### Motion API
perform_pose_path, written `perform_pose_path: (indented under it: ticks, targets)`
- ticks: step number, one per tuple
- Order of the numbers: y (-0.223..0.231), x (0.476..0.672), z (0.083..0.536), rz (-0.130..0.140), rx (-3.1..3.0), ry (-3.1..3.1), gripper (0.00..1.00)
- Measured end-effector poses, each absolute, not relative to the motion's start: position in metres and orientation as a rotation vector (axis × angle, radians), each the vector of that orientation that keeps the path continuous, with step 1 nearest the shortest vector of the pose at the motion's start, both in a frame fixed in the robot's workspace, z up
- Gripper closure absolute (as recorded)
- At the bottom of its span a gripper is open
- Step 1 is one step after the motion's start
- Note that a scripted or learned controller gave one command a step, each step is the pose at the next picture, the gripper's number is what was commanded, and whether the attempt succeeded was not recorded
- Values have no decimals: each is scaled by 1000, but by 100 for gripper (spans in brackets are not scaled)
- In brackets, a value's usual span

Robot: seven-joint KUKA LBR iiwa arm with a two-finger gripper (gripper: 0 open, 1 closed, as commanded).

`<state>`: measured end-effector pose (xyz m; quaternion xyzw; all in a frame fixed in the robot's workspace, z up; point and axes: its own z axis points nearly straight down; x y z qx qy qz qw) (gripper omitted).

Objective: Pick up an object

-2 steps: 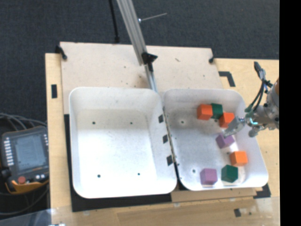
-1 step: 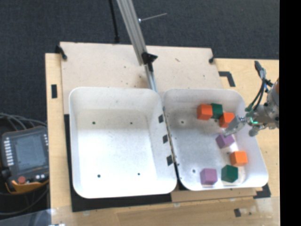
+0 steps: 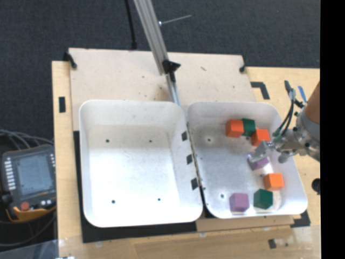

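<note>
gripper (image 3: 262,154) over purple block (image 3: 259,163) in right bin (image 3: 215,117); cannot tell its state. descend centred, clear of orange block (image 3: 274,181).

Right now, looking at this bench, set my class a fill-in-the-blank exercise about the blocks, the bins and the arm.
1. All the coloured blocks lie in the ____ bin of the camera view.
2. Touching the orange block at the back of that bin is a ____ block.
3. At the front edge, a purple block sits beside a ____ block.
4. The end effector hangs over a ____ block.

Missing words: right; green; green; purple
</note>
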<state>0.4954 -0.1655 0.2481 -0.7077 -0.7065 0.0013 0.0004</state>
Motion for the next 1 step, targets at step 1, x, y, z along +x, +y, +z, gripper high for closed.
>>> perform_pose_path:
  ticks: [1]
  targets:
    - [-167,502,189,6,-2222,-2217,0]
